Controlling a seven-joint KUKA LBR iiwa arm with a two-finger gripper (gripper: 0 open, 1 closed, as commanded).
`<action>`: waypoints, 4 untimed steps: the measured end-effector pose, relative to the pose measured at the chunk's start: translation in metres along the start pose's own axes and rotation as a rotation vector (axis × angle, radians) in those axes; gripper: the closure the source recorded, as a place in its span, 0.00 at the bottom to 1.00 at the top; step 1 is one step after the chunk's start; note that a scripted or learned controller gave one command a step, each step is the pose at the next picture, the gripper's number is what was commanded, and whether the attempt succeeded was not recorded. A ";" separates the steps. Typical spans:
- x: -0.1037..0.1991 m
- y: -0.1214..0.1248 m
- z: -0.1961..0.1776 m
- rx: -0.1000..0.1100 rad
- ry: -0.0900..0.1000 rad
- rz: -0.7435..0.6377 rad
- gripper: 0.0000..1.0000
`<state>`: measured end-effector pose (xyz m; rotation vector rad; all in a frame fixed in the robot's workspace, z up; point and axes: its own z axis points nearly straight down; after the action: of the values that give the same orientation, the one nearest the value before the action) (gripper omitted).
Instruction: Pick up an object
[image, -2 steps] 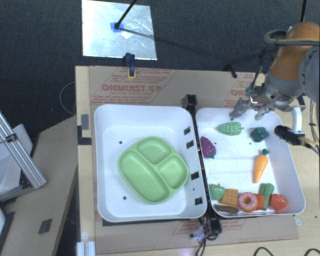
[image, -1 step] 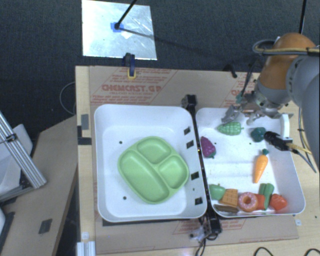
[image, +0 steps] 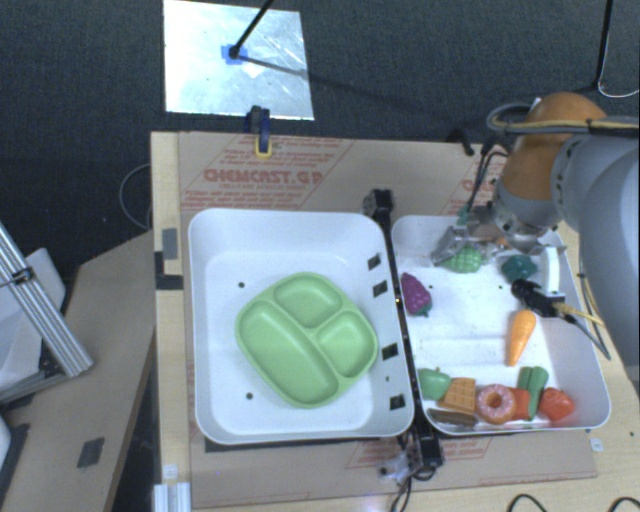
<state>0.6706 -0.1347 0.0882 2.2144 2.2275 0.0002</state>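
The gripper (image: 462, 246) had been brought low over the far end of the right bin (image: 590, 385), and a small green toy vegetable (image: 465, 262) sat right at its fingertips, apparently between them; the fingers looked closed in narrowly around it, though whether they truly clamped it was hard to judge from above. That green piece seemed the likeliest target, being the object nearest the tool. Everything else lay farther from the gripper: a dark teal piece (image: 518, 267) just beside it toward the arm, a purple toy (image: 415, 295) near the divider between the bins, an orange carrot (image: 519, 336) toward the near side, and, crowded along the near wall, a green pepper (image: 434, 382), a waffle (image: 460, 396), a pink doughnut (image: 495, 402) and a red piece (image: 555, 404). The left bin (image: 215, 300), beyond the purple toy, held a green divided plate (image: 305, 340), probably a place for sorted items.
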 end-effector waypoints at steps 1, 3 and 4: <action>0.000 0.001 -0.013 -0.004 0.000 -0.002 1.00; -0.003 0.002 -0.129 -0.003 0.000 0.001 1.00; 0.042 -0.032 -0.123 0.002 0.001 -0.002 1.00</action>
<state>0.6378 -0.0929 0.2107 2.2139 2.2316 -0.0005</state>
